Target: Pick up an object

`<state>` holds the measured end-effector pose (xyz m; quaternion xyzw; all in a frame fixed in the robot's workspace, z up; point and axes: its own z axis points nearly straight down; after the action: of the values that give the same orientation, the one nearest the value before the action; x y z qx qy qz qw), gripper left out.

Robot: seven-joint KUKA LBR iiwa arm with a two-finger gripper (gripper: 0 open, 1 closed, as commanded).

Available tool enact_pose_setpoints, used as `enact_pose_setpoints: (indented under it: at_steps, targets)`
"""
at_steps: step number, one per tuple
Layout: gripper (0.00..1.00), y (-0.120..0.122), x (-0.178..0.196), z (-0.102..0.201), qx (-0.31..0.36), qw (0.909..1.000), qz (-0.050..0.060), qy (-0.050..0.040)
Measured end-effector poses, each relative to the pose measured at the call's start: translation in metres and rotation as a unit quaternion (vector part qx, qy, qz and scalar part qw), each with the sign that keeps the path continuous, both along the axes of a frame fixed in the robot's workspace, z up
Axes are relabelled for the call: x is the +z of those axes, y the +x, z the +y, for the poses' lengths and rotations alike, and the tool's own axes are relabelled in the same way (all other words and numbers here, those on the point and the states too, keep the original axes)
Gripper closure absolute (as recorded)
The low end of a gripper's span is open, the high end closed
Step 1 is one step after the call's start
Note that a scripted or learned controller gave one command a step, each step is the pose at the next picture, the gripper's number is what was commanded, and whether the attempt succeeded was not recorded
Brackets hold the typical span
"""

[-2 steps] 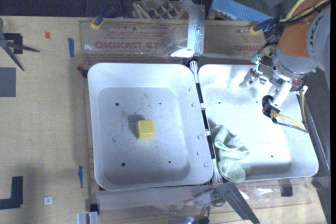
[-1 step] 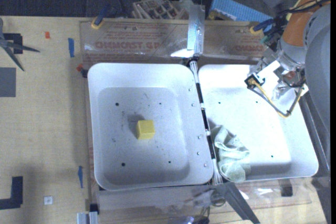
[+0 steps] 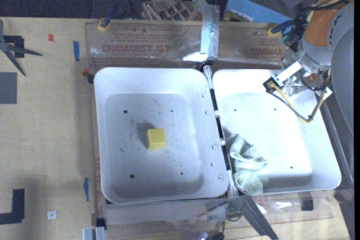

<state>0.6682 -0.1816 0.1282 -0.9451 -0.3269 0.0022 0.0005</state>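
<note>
A small yellow block [image 3: 156, 138] lies near the middle of the left bin [image 3: 112, 87]. A crumpled white and pale green cloth [image 3: 246, 163] rests in the right bin [image 3: 315, 171], against its front left corner. My gripper [image 3: 293, 82] hangs over the back right part of the right bin, far from both the block and the cloth. A thin cable loops below it. Nothing is seen held in it.
A metal divider [image 3: 216, 121] runs between the two bins. A clear plastic wall [image 3: 152, 45] stands behind them. Cluttered boxes and cables lie beyond the bench at the back. The wooden bench top [image 3: 39, 137] stretches to the left.
</note>
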Motion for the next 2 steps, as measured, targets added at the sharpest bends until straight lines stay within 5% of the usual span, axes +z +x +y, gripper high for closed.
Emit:
enact_pose_setpoints:
  at_steps: [2]
  targets:
    - [1.0,-0.107,0.003,0.026,-0.148,0.989,0.0,0.001]
